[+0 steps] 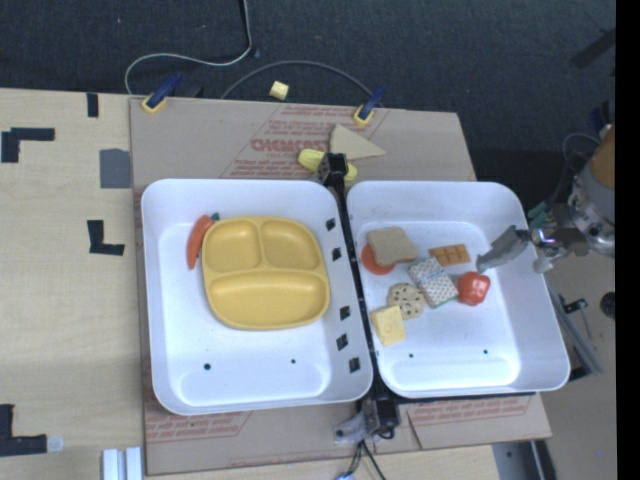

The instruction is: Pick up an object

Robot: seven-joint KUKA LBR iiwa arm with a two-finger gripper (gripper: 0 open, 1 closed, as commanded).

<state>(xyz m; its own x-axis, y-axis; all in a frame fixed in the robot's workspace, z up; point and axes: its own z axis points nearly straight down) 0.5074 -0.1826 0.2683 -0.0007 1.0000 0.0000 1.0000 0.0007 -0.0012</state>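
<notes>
Yellow cheese cube (388, 325), red tomato (473, 288), fingers (497, 255) just above

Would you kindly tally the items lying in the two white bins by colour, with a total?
Yellow: 2, the divided plate and cheese wedge
Orange or red: 4, carrot, cracker, tomato, red slice
Brown or tan: 2, bread, cookie
Speckled grey: 1, square piece
Total: 9

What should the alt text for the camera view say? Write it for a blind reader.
A gripper hangs over the right white bin, near a red toy tomato among small play-food pieces. The left white bin holds a yellow divided plate with an orange carrot beside it.
</notes>
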